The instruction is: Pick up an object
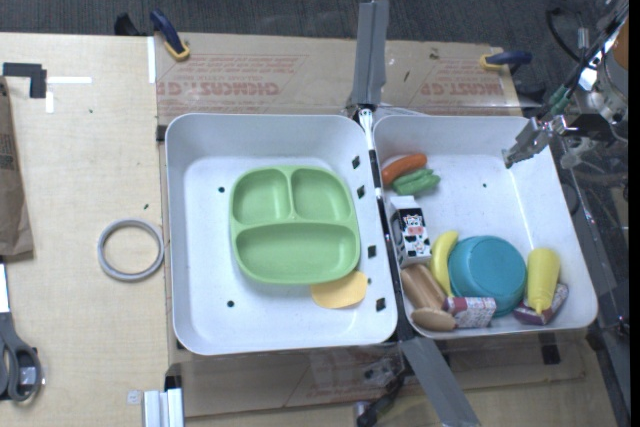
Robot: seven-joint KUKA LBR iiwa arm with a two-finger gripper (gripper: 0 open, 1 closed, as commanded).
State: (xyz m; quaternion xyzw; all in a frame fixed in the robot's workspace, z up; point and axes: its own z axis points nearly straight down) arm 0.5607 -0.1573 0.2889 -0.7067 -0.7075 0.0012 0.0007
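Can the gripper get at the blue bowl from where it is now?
Probably yes. The gripper hangs at the right bin's upper right edge, over bare floor, and the blue bowl lies open from above. The banana and yellow bottle crowd its sides, so a rim grasp looks tight.

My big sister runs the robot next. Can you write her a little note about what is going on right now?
Claw: up at the right bin's top right rim, holding nothing; whether open or shut is unclear.
Right bin: orange carrot, green pea pod, little milk carton, banana, blue bowl, hot dog, yellow bottle.
Left bin: green divided plate, yellow chip.
Done: nothing picked up.
Left: lower, grab one toy, lift.
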